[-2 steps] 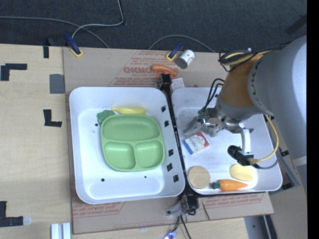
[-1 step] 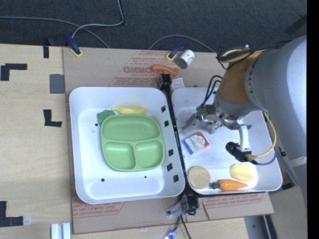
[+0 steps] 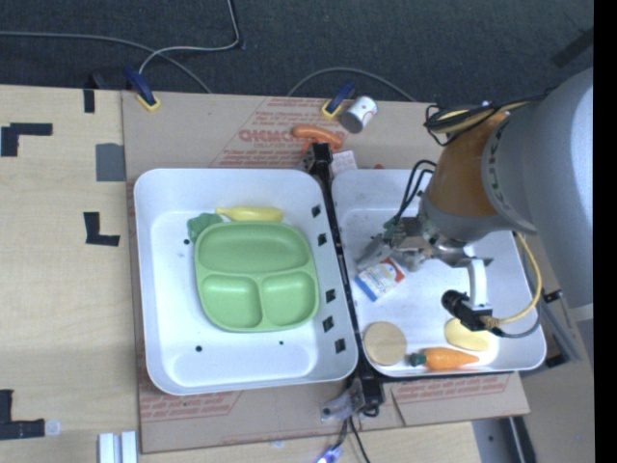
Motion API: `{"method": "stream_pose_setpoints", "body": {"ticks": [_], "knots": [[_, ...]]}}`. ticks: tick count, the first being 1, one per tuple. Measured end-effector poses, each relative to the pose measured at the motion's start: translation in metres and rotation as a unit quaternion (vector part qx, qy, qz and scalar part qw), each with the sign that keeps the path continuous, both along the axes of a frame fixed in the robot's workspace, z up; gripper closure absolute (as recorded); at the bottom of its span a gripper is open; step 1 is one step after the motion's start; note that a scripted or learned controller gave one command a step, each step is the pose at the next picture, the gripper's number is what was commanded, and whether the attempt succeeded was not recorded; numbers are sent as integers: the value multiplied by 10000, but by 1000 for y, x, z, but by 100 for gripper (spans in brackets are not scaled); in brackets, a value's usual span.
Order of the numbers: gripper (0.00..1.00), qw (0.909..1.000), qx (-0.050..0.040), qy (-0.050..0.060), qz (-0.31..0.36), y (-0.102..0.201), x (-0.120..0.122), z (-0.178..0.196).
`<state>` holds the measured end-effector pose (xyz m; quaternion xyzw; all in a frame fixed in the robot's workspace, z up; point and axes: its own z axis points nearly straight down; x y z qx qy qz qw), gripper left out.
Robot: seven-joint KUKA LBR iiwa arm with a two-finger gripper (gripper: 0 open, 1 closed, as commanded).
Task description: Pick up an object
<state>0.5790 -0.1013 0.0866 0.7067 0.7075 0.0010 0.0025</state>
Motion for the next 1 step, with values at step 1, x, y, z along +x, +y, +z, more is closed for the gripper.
{"method": "stream_pose_setpoints", "body": {"ticks": [1], "knots": [[0,10000,5,4,3,3,41,0]]}}
